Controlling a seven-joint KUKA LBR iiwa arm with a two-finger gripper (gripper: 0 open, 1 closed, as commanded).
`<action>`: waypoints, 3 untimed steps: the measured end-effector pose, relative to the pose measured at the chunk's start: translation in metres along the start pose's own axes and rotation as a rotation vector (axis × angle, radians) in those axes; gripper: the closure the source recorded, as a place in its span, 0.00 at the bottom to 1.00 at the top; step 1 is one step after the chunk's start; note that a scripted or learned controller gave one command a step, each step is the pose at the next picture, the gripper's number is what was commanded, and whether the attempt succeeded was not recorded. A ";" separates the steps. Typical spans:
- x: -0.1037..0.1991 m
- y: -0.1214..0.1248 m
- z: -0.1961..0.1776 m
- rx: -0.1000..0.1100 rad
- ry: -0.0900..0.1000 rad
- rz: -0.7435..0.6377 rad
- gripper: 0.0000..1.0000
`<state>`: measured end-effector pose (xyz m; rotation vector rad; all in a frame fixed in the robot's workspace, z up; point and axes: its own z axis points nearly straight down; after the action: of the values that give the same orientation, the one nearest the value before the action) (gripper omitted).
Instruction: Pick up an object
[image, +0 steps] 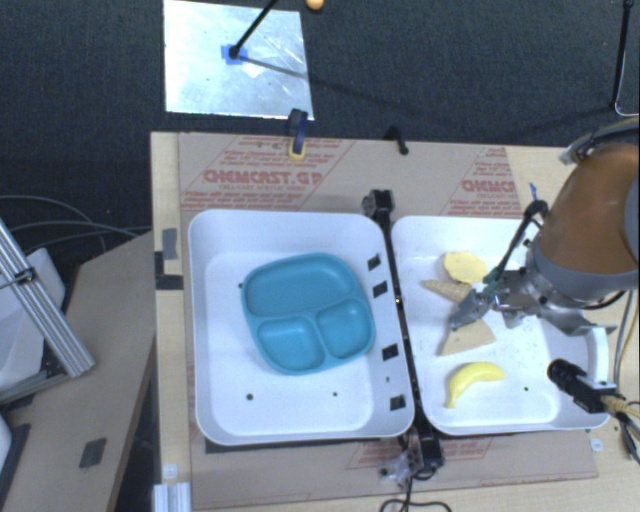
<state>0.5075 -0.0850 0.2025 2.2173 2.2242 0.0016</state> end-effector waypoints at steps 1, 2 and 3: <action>0.063 0.039 -0.039 -0.006 0.001 -0.008 0.00; 0.059 0.038 -0.047 -0.004 0.000 -0.001 1.00; 0.106 0.008 -0.038 0.001 0.000 -0.002 1.00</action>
<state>0.5147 0.0206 0.2401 2.2155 2.2274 0.0008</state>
